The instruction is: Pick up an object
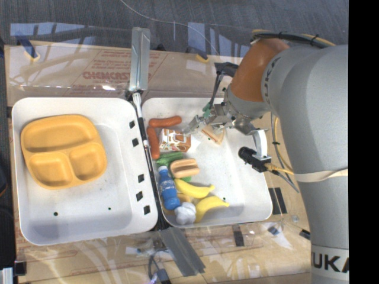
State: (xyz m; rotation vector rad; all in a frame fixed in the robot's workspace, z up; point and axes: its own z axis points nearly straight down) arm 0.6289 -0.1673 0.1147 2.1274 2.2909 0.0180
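Fixed overhead view of the surface [71, 64], which bears two shallow bins side by side. The left bin [77, 218] holds a yellow divided tray [62, 149]. The right bin [251, 200] holds a cluster of toy food along its left wall: a sausage [160, 129] at the far end, a small printed packet [176, 141] beside it, a green piece [169, 158], a hot dog [185, 168], two bananas [201, 198], a blue bottle [168, 188] and a pale object [183, 213] at the near end.

The gripper [208, 123] hangs over the far middle of the right bin, just right of the sausage and packet, with a tan wedge-shaped item [213, 135] directly beneath it. Whether the grasping parts are released or clenched cannot be told: metal brackets and cabling crowd the spot, and contact with the wedge is equally unclear.

Handling, as judged: the objects appear to be light, hollow plastic, stiff and smooth, so likely to slip. The sausage and bananas would best be taken across their narrow middles; the packet looks thin and flat and is the harder target.

The arm's grey body hides the bin's right rim and far right corner. The green piece is partly covered by the hot dog, and the pale object's identity is uncertain.
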